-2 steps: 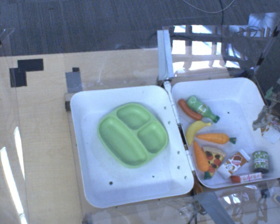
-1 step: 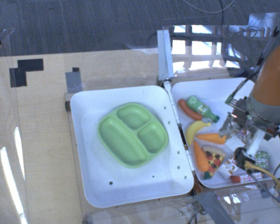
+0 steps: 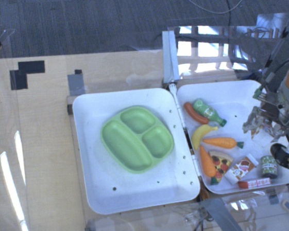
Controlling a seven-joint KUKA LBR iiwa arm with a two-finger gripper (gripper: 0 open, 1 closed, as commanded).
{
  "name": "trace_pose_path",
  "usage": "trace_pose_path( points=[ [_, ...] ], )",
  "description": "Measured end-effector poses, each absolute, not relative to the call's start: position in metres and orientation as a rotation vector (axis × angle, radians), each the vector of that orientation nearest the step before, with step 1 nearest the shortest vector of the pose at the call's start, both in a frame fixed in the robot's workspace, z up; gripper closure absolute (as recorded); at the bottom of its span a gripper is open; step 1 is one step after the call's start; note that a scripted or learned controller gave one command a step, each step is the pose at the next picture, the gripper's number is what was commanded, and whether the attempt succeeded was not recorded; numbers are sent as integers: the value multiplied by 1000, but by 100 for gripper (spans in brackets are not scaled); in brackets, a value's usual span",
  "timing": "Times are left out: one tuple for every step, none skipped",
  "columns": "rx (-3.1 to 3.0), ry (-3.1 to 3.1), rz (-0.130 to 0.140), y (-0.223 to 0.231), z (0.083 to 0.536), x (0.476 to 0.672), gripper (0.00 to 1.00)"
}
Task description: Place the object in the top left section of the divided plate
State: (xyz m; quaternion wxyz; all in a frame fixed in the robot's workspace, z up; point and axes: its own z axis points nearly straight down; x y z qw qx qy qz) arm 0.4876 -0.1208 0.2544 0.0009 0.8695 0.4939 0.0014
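We see the gripper (image 3: 262,121) at the right edge of the frame, low over the right bin (image 3: 235,89), with nothing visibly between its fingers — whether they are spread or closed we cannot tell, too blurred against the bin floor.

The task's object isn't named, so we judge it to be one of the toy foods in the right bin, all lying left or lower left of the gripper. Nearest is the horizontal carrot (image 3: 221,142), long axis running left-right. Further left we see a banana (image 3: 202,133), a green bottle (image 3: 208,111) and a red sausage (image 3: 196,112), both angled toward lower right, plus an upright-lying carrot (image 3: 206,162), a pizza slice (image 3: 220,165), a small carton (image 3: 242,168), a red bar (image 3: 255,182) and a green can (image 3: 268,166).

The divided plate (image 3: 136,138) sits in the left bin (image 3: 101,195), well left of the gripper — its top left section (image 3: 137,118) is the small upper compartment, so any carry goes straight left across the bin divider.

Labels on the carton, bar and can are too small to read.
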Motion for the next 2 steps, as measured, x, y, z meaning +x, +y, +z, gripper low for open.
trace_pose_path(
  points=[
    [2717,1572,4,-159,275,522,100],
    [2645,1695,1,-82,187,501,100]
  ],
)
